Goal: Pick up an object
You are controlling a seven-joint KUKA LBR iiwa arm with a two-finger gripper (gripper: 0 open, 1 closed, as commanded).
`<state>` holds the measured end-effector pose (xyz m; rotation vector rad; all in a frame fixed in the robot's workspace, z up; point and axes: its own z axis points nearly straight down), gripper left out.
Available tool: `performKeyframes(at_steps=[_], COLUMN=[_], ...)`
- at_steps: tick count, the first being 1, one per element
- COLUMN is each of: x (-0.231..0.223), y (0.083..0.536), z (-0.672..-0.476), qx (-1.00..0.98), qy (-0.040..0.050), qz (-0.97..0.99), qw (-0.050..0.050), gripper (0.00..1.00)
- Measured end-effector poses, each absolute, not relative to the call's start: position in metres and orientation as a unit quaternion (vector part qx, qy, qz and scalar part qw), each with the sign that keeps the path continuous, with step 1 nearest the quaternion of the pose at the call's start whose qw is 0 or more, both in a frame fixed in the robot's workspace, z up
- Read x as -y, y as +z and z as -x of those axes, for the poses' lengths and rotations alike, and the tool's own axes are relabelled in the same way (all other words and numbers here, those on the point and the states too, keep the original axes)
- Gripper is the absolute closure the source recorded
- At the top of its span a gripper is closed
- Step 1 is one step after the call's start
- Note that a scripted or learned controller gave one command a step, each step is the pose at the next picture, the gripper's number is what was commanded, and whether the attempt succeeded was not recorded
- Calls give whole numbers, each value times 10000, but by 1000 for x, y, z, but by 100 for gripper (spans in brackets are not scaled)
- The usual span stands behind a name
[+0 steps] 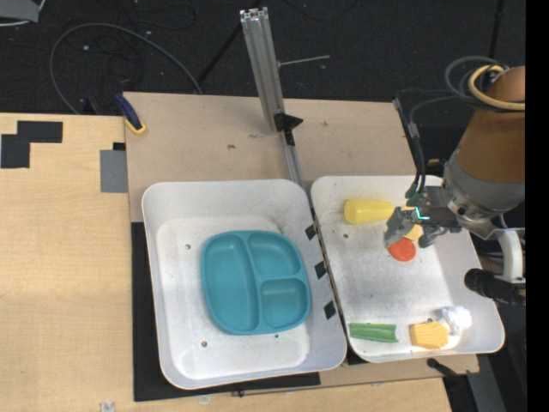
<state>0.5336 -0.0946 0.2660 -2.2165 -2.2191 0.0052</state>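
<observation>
The right bin (377, 290) holds a yellow cylinder-like object (368, 210) at its far side, a small orange-red object (401, 250) near its middle right, a green piece (373, 332) and a yellow-and-white item (436, 331) at its near edge. My gripper (410, 231) hangs over the right bin, just above the orange-red object and right of the yellow one. Its fingers straddle the top of the orange-red object, which looks to rest on the bin floor.
A teal divided plate (255, 281) lies in the left bin (180, 221). A metal post (264, 67) rises behind the bins, near the divider between them. A wooden surface (60, 256) lies to the left.
</observation>
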Motion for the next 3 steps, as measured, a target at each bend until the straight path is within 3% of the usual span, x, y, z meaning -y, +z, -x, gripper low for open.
performKeyframes(at_steps=[1,3], x=[95,86], y=[267,162], z=[-534,-536], qx=[7075,7071], qy=[10,29], qz=[7067,7071], qw=[17,43], gripper=[0,0])
